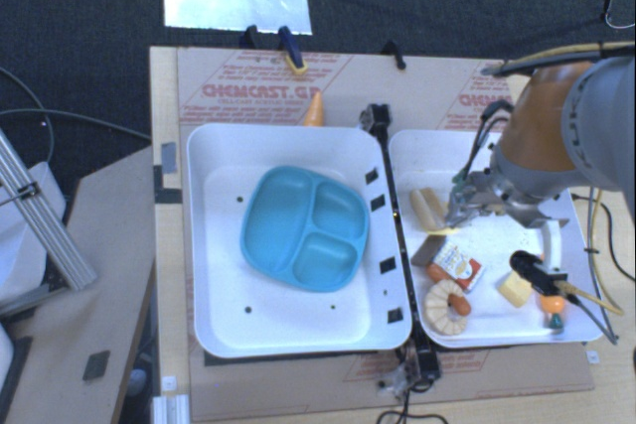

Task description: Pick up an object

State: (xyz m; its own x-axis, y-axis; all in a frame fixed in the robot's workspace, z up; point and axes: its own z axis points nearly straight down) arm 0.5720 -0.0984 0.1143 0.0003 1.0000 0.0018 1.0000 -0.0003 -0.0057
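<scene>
Right bin [417, 149], seen from the bench side. The gripper [459, 212] hangs low over the bin's middle; its opening cannot be judged. The tan roll [428, 208] lies just leftward beside it, long axis running toward the bin's far wall.

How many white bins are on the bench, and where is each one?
2. The left bin holds a blue tray; the right bin holds small items under the gripper.
</scene>
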